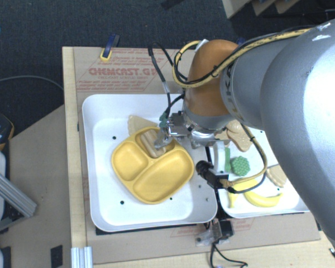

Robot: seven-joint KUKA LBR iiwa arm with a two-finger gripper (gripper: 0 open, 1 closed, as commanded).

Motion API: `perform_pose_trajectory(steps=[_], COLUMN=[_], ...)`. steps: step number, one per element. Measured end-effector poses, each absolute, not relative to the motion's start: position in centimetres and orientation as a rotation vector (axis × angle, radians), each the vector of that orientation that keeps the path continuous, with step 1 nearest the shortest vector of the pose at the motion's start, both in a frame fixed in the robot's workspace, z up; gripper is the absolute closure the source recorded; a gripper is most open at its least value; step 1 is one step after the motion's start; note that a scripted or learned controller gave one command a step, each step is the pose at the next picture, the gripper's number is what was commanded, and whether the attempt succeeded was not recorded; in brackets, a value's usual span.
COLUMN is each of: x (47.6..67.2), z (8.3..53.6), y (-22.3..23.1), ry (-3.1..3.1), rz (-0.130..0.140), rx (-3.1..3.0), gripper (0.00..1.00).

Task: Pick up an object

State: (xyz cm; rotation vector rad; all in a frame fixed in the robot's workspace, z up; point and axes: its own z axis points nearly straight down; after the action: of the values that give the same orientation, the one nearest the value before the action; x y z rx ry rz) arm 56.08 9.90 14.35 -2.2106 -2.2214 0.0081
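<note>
A yellow divided plate (152, 170) lies in the left white bin (103, 166), with a pale beige piece (137, 122) peeking out behind it. My gripper (163, 137) hangs over the plate's back rim, under the orange wrist band (211, 77). Its tips reach down at the plate's far compartment; the arm hides most of them. In the right bin (268, 208) lie a yellow banana (255, 195) and a green knobbly piece (238, 166).
The big grey arm (290, 99) covers most of the right bin. A tan object (238, 135) and a pale piece (277, 176) show beside it. Cables loop round the wrist. A brown board lies under both bins.
</note>
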Motion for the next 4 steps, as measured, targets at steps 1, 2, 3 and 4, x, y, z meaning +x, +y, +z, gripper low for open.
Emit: perform_pose_trajectory(steps=[1, 2, 3, 4], x=[51.3, 51.6, 47.9, 48.0], z=[22.4, 23.0, 35.9, 36.1], y=[11.1, 11.0, 8.2, 8.5], ry=[-2.225, -2.222, -2.226, -2.226], rz=[-0.006, -0.003, -0.019, -0.004], rx=[-2.219, -2.222, -2.227, -2.220], gripper=[0.00, 1.00, 1.00, 1.00])
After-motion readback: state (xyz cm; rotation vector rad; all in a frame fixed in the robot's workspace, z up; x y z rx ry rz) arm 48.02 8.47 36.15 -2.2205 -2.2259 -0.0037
